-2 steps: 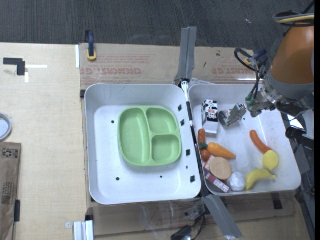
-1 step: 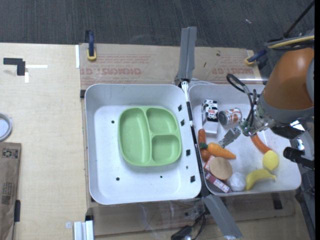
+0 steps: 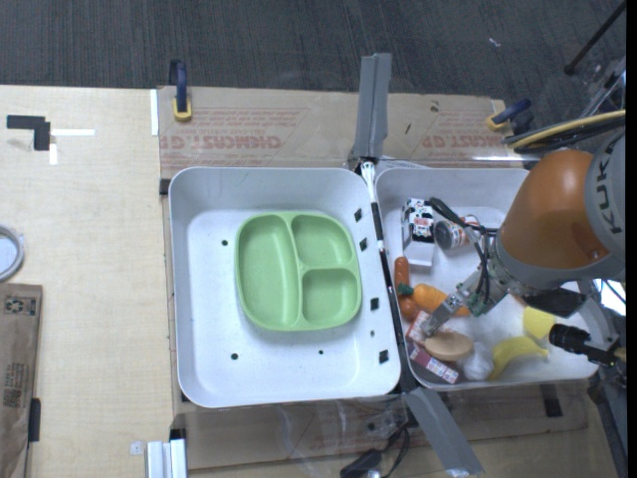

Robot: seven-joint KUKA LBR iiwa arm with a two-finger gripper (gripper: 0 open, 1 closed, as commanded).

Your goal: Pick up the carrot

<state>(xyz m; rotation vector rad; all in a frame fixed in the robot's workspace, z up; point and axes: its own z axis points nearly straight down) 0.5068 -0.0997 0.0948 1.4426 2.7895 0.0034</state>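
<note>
The gripper (image 3: 435,319) is low in the right bin (image 3: 468,179), its fingers slightly apart with nothing visibly between them, their tips just beside the carrot (image 3: 402,276) and an orange fruit (image 3: 429,296). The carrot lies along the bin's left wall, apparently untouched, so by my reading the pick has not yet been made: closing on it and lifting remain. Nearby lie a bread roll (image 3: 448,345) and banana (image 3: 518,352); the left bin (image 3: 199,297) holds a green divided plate (image 3: 297,270).

Bright, even overhead light, soft shadows, white bins (image 3: 189,267) slightly glaring.
</note>
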